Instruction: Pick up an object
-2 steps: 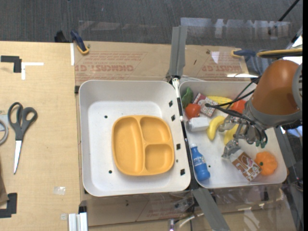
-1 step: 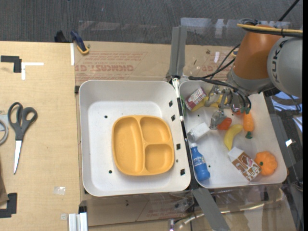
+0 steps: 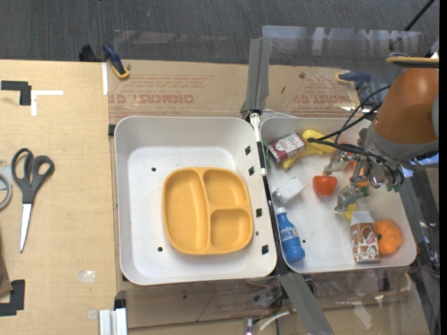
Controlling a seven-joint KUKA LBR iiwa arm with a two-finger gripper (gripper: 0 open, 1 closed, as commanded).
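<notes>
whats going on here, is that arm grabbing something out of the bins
Not yet. The grey and orange arm reaches in from the right, and its end effector hangs over the right bin with nothing between its fingers. A red tomato sits just beside it, with a banana, a blue bottle, a small carton and an orange around. The left bin holds a yellow divided plate.

The right bin (image 3: 412,257) is crowded: a banana (image 3: 312,145) and packet (image 3: 287,147) at its far edge, a carton (image 3: 364,241) and orange (image 3: 389,235) in the near right corner, a bottle (image 3: 288,238) along the left wall. Bare floor lies mid-bin, between bottle and carton. A yellow tray (image 3: 207,210) fills the left bin's (image 3: 133,187) middle.
</notes>
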